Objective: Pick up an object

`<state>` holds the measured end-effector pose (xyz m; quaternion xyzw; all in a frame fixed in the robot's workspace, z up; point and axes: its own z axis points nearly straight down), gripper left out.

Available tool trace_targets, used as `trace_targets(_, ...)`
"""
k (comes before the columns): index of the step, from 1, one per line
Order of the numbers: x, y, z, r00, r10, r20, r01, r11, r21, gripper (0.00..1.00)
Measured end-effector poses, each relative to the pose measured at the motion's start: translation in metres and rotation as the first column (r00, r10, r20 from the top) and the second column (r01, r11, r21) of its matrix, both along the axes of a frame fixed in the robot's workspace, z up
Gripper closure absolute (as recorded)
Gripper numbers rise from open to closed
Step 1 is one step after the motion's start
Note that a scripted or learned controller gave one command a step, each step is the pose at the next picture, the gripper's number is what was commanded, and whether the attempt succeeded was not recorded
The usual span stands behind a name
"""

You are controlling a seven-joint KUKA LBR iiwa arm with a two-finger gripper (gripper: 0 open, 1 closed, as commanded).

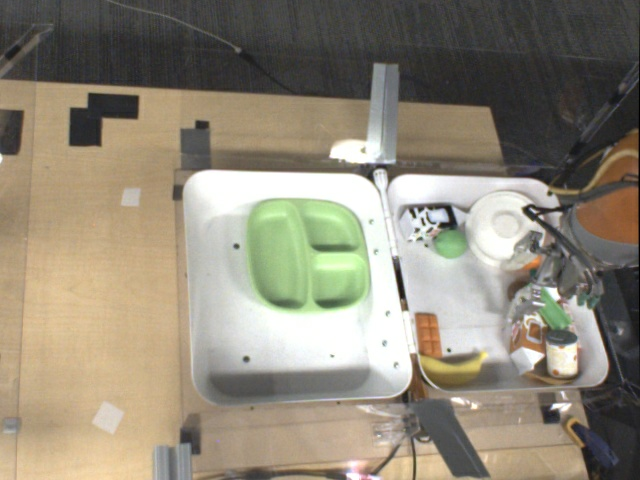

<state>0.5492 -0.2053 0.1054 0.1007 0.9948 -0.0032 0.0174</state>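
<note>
Gripper (538,268) is seen low over the right side of the right white bin (470,313); finger state cannot be told amid clutter. A green divided plastic tray (305,253) lies in the left white bin (215,338). A yellow banana (453,367), white round bowl (500,226) and small green ball (450,244) lie in the right bin.
</note>
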Motion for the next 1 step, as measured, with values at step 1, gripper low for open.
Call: trace_targets(1, -0.0257, 0.0051, -0.0149, 0.992, -0.124, -0.013, 0.124, 0.992, 0.009, 0.00)
